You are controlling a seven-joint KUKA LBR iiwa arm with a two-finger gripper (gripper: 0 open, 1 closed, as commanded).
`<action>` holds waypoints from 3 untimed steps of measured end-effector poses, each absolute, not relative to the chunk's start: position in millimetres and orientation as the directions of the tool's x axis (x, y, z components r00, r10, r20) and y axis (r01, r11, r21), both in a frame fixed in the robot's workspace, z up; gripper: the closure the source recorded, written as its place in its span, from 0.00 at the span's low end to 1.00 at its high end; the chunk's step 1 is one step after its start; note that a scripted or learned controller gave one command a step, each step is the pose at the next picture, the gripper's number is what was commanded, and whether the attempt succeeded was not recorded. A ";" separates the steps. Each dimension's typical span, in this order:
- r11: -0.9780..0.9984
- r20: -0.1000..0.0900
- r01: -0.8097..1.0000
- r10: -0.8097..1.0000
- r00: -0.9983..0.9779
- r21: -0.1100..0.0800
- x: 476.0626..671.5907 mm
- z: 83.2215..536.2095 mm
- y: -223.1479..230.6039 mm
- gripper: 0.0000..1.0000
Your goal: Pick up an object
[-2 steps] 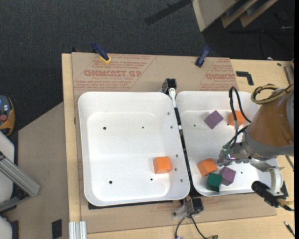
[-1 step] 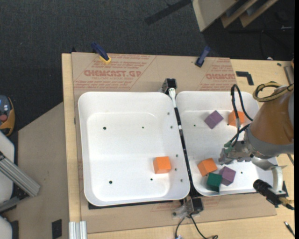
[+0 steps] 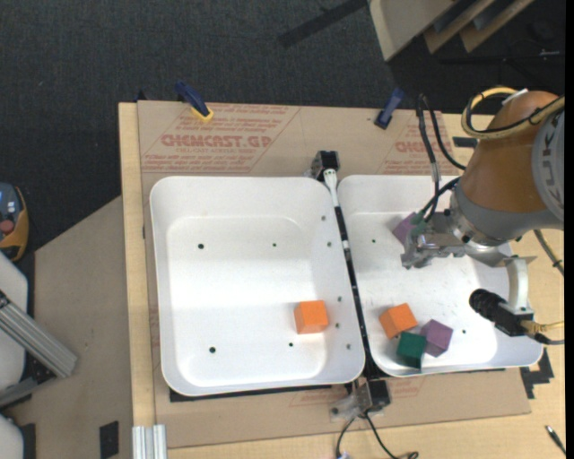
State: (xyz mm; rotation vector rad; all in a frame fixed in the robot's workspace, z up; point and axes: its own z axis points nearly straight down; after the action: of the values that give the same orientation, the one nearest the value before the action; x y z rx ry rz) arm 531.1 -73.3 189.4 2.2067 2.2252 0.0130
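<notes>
Brown board (image 3: 269,134) on dark carpet (image 3: 81,63), under two white bins (image 3: 179,269).

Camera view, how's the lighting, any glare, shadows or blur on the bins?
Camera view: even, soft light; both white bins read bright without harsh glare. The orange block casts only a faint shadow. Blocks are slightly soft but edges are readable. The gripper sits in the arm's shade beside a purple block, muddying detail there.

A brown board (image 3: 269,134) with faded red lettering lies on dark grey carpet-like floor (image 3: 81,63). Two blue clamps (image 3: 194,100) grip the board's far edge. A pale wooden piece, possibly furniture (image 3: 430,22), juts in at the top right. Lighting is even.
</notes>
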 end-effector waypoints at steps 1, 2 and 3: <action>0.005 0.004 1.000 1.000 -0.005 -0.006 476.9 184.1 -20.4 1.00; 0.005 0.000 1.000 1.000 -0.005 0.013 537.3 264.9 -2.6 1.00; -0.001 0.001 1.000 1.000 0.001 -0.003 498.9 272.1 -2.2 1.00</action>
State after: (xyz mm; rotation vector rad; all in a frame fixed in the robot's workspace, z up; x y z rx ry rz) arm 498.9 -2.2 272.1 2.2242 2.2226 -0.0015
